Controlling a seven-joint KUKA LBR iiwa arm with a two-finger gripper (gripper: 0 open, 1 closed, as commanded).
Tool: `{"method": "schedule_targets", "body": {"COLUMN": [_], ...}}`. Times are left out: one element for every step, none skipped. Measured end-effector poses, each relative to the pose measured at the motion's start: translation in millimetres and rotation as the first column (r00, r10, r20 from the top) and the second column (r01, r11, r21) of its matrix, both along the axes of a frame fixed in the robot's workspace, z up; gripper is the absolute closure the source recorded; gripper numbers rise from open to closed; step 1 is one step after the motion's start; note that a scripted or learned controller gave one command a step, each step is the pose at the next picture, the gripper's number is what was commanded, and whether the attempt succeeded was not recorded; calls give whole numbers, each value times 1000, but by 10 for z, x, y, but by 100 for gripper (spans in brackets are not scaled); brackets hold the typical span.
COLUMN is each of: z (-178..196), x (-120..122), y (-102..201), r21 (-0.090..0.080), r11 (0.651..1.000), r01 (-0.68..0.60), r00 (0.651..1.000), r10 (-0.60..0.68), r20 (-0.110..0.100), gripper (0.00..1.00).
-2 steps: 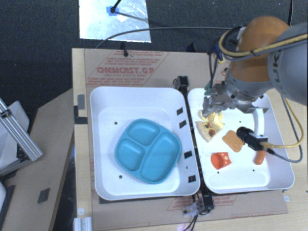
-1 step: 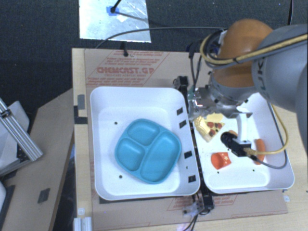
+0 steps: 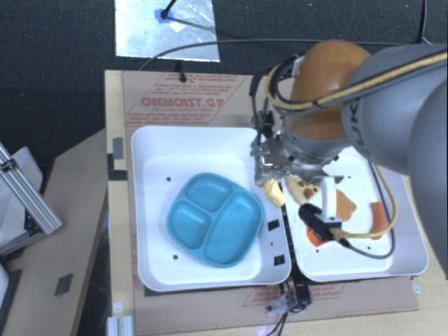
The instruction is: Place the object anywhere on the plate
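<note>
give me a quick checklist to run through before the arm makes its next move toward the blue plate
1. Blue plate sits flat in the left bin, compartments bare: ok.
2. Gripper is over the divide between the bins, not yet over the plate: not ok.
3. Yellowish object at the gripper, truly held: cannot tell.
4. Orange pieces lie in the right bin, none on the plate: not ok.
5. Yellow cable loops low over the right bin, snag risk: cannot tell.
</note>
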State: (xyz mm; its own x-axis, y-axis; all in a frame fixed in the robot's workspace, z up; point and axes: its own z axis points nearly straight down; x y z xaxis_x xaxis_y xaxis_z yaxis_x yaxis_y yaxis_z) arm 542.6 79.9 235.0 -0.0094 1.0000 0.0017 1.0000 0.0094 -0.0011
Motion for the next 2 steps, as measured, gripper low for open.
{"method": "schedule_targets", "body": {"z": [-17,-14], "x": [-250,-239], "y": [435,406], "r21": [0,-1], "r11": [1000,1000], "r01": [-1,5], "r00": [1000,1000], "r10": [1,-5], "r20": [-1,1], "gripper": [100,0]}}
